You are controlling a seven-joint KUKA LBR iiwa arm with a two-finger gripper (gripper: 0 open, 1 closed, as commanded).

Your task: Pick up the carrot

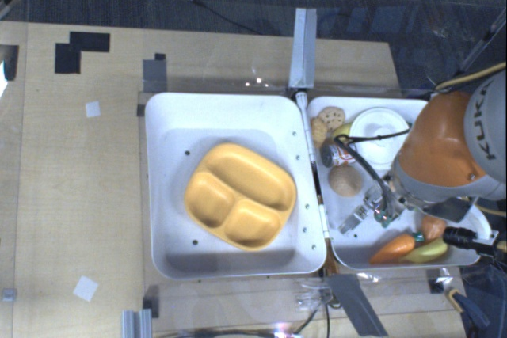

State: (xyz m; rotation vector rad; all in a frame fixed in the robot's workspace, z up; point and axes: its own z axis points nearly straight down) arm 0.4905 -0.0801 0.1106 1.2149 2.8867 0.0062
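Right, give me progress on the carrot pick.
Done: the arm is over the right bin, its gripper low inside. In hand: nothing between the fingers that I can see. Left: the carrot lies on the bin floor beside the gripper, ungrasped; grasp and lift remain.

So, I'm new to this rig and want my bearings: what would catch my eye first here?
The yellow divided tray lies alone in the left bin. On the right, the arm's orange band looms over the right bin, the gripper low among small items. The carrot lies at that bin's near edge, beside a yellow-green piece.
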